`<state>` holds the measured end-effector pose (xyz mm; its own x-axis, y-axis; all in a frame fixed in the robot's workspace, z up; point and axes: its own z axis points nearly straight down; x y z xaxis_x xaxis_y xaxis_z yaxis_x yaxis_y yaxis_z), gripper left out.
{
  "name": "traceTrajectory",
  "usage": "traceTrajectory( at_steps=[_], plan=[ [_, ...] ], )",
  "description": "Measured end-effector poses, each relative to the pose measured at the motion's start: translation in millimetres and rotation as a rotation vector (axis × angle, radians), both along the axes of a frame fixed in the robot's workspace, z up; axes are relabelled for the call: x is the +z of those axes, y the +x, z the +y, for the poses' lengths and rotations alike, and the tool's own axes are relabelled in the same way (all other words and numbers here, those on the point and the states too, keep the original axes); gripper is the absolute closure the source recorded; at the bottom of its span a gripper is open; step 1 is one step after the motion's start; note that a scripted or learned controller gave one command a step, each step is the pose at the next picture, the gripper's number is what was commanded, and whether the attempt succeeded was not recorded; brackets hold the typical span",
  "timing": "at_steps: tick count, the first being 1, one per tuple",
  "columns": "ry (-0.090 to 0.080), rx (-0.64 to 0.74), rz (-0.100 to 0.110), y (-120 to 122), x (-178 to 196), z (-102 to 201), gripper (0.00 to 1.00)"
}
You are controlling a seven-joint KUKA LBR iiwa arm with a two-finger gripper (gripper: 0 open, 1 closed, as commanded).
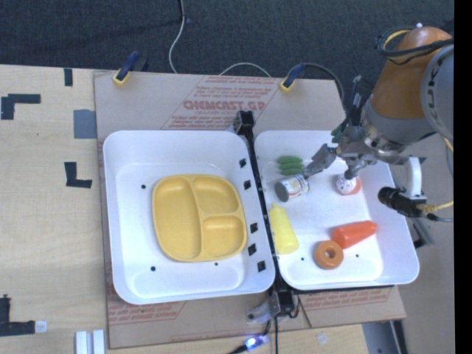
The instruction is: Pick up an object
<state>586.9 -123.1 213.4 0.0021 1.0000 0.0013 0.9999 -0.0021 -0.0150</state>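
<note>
Two white bins are seen side by side on the bench. The left bin (122,198) is occupied at its middle by a yellow divided plate (198,217). In the right bin (394,268), a green toy (290,164) is found near the far left corner, with a small can (292,188) lying on its side just beside it. A yellow block (282,228) is placed against the left wall, and an orange ring (328,254) and an orange carrot-shaped piece (354,233) lie toward the near edge, close together. A small red and white object (346,186) sits toward the right side of the bin.

The gripper (337,161) is held over the far part of the right bin, its two fingers spread apart. One finger (318,160) is pointed toward the can, the other (352,169) is just above the red and white object. Nothing is seen pinched between them.
</note>
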Motion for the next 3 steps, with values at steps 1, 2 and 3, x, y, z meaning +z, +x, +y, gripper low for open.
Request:
traceTrajectory(
  at_steps=[1, 2, 3],
  plan=[
    [-0.002, 0.003, -0.013, 2.8, 7.5, 0.3, 0.0],
    [-0.001, 0.004, -0.01, 9.5, -45.2, 7.8, 0.0],
    [-0.001, 0.003, -0.007, 1.2, -106.9, 4.4, 0.0]
  ],
)
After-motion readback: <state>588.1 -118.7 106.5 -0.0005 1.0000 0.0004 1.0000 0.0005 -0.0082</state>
